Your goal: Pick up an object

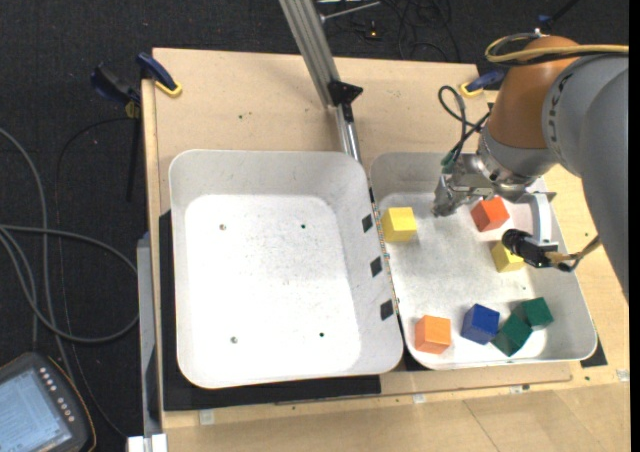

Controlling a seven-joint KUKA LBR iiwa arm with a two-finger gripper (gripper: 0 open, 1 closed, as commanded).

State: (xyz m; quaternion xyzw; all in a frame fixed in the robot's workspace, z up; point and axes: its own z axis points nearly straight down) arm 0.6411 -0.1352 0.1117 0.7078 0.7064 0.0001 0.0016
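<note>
The gripper (448, 195) hangs in the right bin (420, 340); whether it is wide or narrow cannot be told. The yellow block (400, 224) lies near, at its 8 o'clock; an orange-red block (489, 213) lies at 3 o'clock. The operator's arm should centre over one block, descend vertically, and close squarely across flat faces.

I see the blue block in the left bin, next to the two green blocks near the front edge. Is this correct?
Not quite. The blue block lies in the right bin, not the left one. It does lie beside the two green blocks near the front edge, as the camera view shows.
</note>
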